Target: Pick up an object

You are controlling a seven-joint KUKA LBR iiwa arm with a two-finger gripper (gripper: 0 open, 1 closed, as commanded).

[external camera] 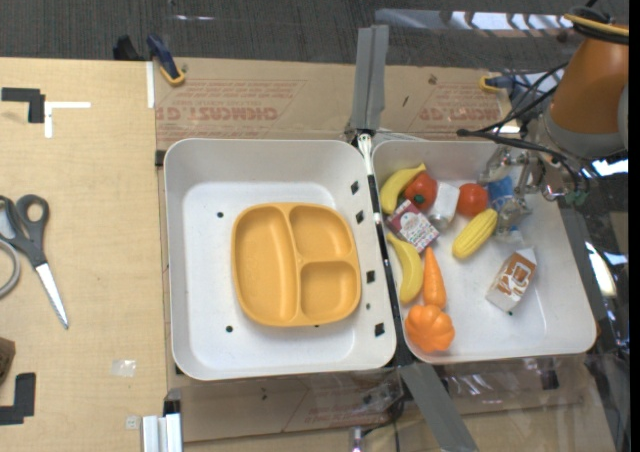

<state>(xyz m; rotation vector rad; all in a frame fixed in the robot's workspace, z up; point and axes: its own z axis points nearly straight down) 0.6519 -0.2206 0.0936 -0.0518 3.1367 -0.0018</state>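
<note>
While the grey arm with the orange band (592, 80) reaches in from the right, its pincer (512, 192) hangs over the far part of the right white bin (570, 335). The pincer is partly blurred among cables and metal parts, so I cannot tell how it stands, and no object is seen inside it.

Just beside the pincer lie a yellow corn cob (474, 233) and a small red round tomato (472, 198). Farther to the left there are a yellow banana (400, 184), a red pepper (421, 189) and a small packet with a red and white pattern (414, 228). A second yellow banana (407, 269) lies along the left wall of this bin, an orange carrot (433, 280) is just beside it, and an orange pumpkin-shaped toy (430, 329) sits in the near left corner. A white and orange carton (511, 281) lies apart, toward the right.

The left white bin (195, 270) holds a yellow plastic plate with three compartments (296, 263). On the wooden table (80, 240), at the far left, lie grey scissors (37, 252).
</note>
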